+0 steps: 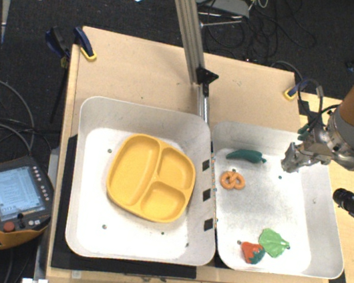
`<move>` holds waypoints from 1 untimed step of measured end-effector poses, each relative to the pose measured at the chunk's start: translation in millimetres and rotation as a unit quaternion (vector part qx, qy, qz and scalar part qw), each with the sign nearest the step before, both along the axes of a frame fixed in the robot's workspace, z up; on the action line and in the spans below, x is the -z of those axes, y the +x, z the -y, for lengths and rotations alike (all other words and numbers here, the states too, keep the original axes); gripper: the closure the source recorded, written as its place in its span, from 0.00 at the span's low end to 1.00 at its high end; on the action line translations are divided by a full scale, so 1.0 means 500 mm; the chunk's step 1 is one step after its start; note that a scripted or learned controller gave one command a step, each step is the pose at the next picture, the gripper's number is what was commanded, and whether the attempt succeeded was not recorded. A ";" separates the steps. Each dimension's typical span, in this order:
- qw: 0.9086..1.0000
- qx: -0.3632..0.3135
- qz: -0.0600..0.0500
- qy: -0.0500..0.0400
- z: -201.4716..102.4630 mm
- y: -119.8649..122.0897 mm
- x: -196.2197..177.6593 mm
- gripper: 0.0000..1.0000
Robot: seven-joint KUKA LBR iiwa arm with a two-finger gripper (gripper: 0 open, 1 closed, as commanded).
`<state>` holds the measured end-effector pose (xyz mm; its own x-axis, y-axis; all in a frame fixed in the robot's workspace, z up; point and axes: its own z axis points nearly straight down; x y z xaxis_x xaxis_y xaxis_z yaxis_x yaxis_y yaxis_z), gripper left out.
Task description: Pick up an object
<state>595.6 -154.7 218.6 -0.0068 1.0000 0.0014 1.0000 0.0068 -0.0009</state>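
Note:
In the right bin (pixel 316 216) lie a dark green pepper (pixel 246 156) near the back, an orange pretzel (pixel 232 180) just below it, and a light green leaf-shaped piece (pixel 273 242) beside a red-orange strawberry-like piece (pixel 252 252) near the front. My gripper (pixel 290 164) hangs over the back right part of that bin, to the right of the green pepper and apart from it. Nothing shows between its tips.
The left bin (pixel 93 156) holds a yellow divided plate (pixel 152 178). A slanted metal pole (pixel 192 35) crosses above the seam between the bins. A teach pendant (pixel 9 199) lies off the bench at the left. Yellow clamps (pixel 87 52) sit at the bench's back corners.

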 end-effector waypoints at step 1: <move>1.000 -0.001 0.000 0.000 -0.095 -0.024 -0.025 1.00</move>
<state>583.5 -107.0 230.9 -0.0079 1.0000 0.0019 1.0000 0.0079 -0.0002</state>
